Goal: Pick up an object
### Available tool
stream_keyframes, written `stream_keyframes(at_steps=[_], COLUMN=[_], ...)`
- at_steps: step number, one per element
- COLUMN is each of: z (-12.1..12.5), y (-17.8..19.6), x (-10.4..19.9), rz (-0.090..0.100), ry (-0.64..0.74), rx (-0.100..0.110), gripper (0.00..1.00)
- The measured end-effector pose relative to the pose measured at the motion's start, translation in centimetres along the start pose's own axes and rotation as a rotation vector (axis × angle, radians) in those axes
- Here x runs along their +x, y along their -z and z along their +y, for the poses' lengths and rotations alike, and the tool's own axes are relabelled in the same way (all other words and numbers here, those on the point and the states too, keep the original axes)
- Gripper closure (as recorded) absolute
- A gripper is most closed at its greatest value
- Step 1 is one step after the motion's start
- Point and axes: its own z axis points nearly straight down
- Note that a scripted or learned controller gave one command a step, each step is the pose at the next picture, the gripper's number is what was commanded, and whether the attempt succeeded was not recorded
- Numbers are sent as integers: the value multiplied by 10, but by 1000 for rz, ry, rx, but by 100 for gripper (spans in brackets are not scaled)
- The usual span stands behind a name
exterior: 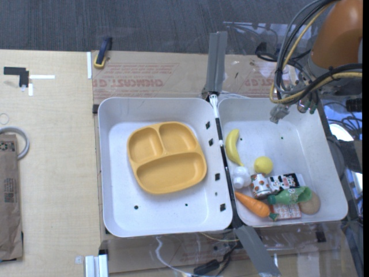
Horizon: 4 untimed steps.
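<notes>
Tool (pixel 279 113) hangs over the right bin's (pixel 331 172) far corner, touching nothing; its spread I cannot tell.

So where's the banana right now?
The banana lies in the right bin, close to that bin's left wall. The small yellow ball sits just to its lower right.

Red print is showing upside down on the cardboard (pixel 151 74) behind the left bin (pixel 115 212). It is reading roughly "CHEWCO71.GE". Other labels are staying unreadable.
</notes>
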Motion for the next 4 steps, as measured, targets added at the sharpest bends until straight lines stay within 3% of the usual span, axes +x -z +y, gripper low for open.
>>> stream_keyframes(at_steps=[1, 2, 3, 4], z=[29, 59, 32, -10], y=[19, -5, 68, 32], x=[66, 82, 15, 1], rz=[2, 4, 0, 3], ry=[249, 135, 368, 122], rx=[-1, 0, -1, 1], gripper=[100, 100, 100, 100])
